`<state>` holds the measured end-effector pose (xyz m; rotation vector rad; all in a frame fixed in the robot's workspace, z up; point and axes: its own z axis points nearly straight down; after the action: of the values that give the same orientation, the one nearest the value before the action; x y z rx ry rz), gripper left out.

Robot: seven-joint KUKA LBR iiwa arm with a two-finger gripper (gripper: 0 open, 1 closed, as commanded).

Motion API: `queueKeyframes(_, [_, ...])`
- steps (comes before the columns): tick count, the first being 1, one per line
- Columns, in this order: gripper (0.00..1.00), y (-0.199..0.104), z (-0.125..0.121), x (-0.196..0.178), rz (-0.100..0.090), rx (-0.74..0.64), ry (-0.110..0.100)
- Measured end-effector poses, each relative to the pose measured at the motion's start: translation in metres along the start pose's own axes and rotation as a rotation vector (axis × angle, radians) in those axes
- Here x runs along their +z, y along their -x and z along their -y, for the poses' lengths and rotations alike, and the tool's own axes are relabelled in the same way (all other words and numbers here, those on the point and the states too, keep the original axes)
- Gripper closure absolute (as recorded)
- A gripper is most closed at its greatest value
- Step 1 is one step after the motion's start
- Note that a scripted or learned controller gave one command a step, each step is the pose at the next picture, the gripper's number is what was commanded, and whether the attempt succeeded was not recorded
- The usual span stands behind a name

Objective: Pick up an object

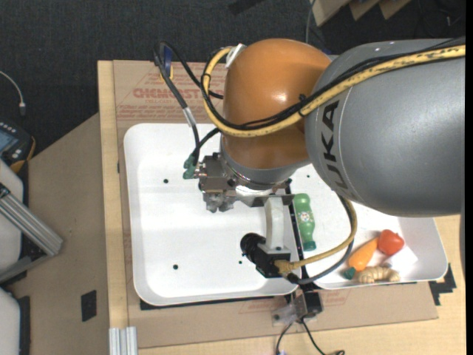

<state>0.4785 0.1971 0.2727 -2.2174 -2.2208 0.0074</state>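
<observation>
My gripper [215, 198] hangs low over the upper middle of the left white bin [151, 220], under the orange wrist band, and no object shows beneath it. In the right bin [432, 251] a green bottle [304, 221] lies along the left wall. An orange carrot-like piece [362, 255], a red rounded piece [390, 242] and a beige knobbly piece [374, 275] lie close together near that bin's front edge. The grey arm hides most of the right bin.
The bins sit on a brown cardboard sheet [126, 95] on the bench. The big grey arm body [392, 124] spans the right half of the view. Cables run from the upper left edge of the left bin to the wrist.
</observation>
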Motion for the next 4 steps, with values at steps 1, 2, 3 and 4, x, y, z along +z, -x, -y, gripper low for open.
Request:
queueKeyframes(1, [1.00, 0.000, 0.000, -0.011, -0.001, 0.004, 0.004])
queueKeyframes(2, [1.00, -0.029, -0.033, -0.004, -0.002, -0.001, 0.007])
queueKeyframes(3, [1.00, 0.013, -0.024, 0.039, 0.002, 0.007, -0.003])
queueKeyframes(4, [1.00, -0.029, -0.064, 0.056, -0.002, -0.001, 0.009])
